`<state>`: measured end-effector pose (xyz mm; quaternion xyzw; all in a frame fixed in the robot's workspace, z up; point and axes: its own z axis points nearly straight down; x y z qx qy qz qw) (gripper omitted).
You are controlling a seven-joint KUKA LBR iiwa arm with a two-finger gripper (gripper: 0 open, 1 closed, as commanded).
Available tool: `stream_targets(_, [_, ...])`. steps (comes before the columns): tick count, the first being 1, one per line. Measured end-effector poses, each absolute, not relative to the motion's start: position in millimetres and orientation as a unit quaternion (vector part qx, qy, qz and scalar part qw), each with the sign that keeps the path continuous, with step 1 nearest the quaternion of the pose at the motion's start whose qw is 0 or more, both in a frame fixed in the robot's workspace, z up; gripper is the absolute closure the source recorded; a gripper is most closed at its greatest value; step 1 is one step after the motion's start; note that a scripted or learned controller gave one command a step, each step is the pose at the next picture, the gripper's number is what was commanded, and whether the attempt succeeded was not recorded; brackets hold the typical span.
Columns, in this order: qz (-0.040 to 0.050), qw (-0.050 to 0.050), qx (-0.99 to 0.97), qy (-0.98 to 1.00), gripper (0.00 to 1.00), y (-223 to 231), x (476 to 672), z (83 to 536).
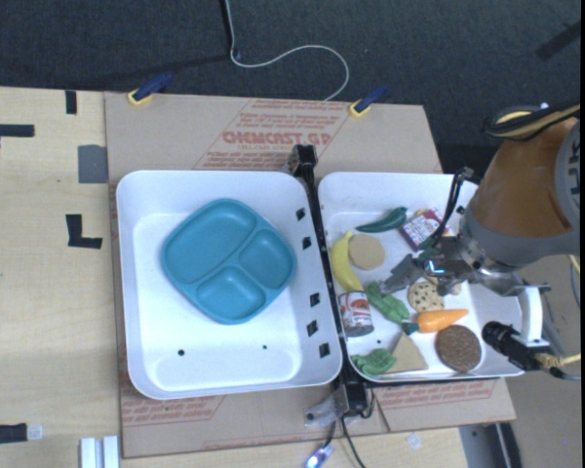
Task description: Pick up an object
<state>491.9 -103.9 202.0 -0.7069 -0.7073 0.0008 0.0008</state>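
The right bin (370,185) holds several toy foods: a yellow banana (342,262), a beige round bun (367,253), a green chili (382,221), a red packet (421,227), a chocolate-chip cookie (419,296), an orange carrot (442,319), a brown patty (458,348), a small can (357,313), green leaves (390,306) and a pale wedge (407,353). My gripper (422,269) hangs low over the middle of this bin, just above the cookie and right of the bun. I see nothing clearly held in it.
A blue divided plate (229,259) lies in the left bin (136,261). The arm's grey and orange wrist (522,203) covers the right bin's far right side. A black divider (317,252) separates the bins. Cardboard lies beneath them.
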Motion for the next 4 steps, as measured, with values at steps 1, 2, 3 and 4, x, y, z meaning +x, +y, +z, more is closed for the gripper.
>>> stream_targets(1, [0.001, 0.001, -0.707, -0.707, 1.0, -103, 491.9, 212])
stream_targets(2, [0.0013, 0.002, -0.707, -0.708, 1.0, -103, 491.7, 221])
stream_targets(3, [-0.0053, -0.003, -0.703, -0.711, 1.0, -25, 488.1, 341])
stream_targets(4, [0.0023, 0.003, -0.704, -0.71, 1.0, 44, 482.5, 278])
